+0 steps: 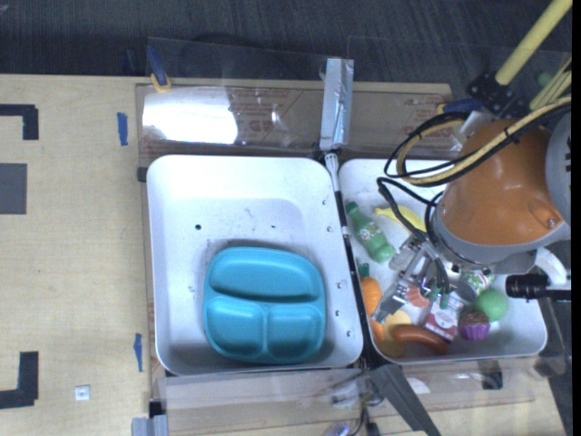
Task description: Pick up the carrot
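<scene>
My arm reaches in from the right, its orange band over the right bin [536, 339], wrist angled down-left. The gripper [399, 293] hangs low among the toys; I cannot tell its state. The carrot [371, 294] lies at the bin's left wall, just beside the gripper. A green bottle [370, 234] carries a label I cannot read. The left bin [182, 189] holds a blue divided tray [265, 304]. Purple grapes [474, 323] sit nearby

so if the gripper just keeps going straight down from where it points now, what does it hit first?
Likely the carrot: the gripper angles down-left toward it in the right bin. Depth is unclear from above, so the red-orange piece just below could be first.
</scene>
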Robot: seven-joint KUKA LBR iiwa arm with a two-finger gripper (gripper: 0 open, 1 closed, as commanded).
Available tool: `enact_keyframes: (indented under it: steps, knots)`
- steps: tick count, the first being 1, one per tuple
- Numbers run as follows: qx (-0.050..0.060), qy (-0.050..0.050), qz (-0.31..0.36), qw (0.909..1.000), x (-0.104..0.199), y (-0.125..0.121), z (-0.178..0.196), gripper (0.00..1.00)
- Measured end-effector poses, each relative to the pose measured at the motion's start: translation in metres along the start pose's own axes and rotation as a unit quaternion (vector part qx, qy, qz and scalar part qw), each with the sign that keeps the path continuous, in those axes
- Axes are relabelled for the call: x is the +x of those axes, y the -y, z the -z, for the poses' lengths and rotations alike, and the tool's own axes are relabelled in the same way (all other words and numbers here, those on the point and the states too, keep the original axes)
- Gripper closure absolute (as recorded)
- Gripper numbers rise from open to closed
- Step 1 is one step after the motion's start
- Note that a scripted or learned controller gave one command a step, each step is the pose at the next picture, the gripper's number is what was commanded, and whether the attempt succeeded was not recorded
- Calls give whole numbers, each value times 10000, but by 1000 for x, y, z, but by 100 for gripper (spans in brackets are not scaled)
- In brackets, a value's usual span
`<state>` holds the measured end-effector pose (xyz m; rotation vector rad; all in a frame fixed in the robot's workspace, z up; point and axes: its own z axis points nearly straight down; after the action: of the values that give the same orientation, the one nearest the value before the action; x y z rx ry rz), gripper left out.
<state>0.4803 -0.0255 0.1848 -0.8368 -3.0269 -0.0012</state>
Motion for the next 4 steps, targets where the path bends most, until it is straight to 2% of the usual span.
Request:
enact_keyframes:
  steps: [1,2,3,4]
  knots:
    - [-7,39,457,9989,-34,55,44,0]
    - [-5,4,408,9992,-9,17,-1,0]
    - [-25,38,392,9992,-11,16,10,100]
    - [-15,39,-18,10000,-19,31,52,100]
